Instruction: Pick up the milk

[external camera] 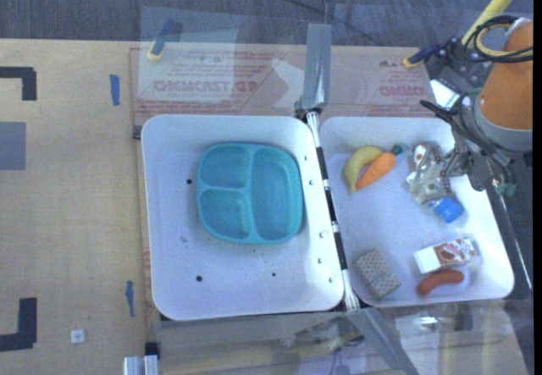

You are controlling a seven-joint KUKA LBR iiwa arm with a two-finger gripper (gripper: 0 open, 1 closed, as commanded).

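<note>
At the near edge of the scene, just past the bench's front lip, lie the near rims of two shallow white bins set side by side, touching along a middle seam. The left bin (169, 280) holds one thing: a teal divided plate (251, 193) with three compartments, lying flat a little far of the bin's middle. The right bin (398, 221) holds six loose items. Nearest its left near corner is one grey-brown sponge-like block (376, 272). To its right, close to the near rim, lies one reddish sausage (440, 282), and just beyond it, touching or almost touching, one milk carton (445, 255), white with a red-brown panel, lying on its side in the near right part of the bin. Farther back on the left are one yellow banana (362, 163) and one orange carrot (378, 168), the carrot resting against the banana. To the right of those, one small blue object (447, 211) sits near the bin's right wall. The gripper (428, 179) hangs over the far right part of this bin, just beyond the blue object and well apart from the milk carton; whether its fingers are spread or pressed together I cannot tell, and nothing is visibly between them
</note>
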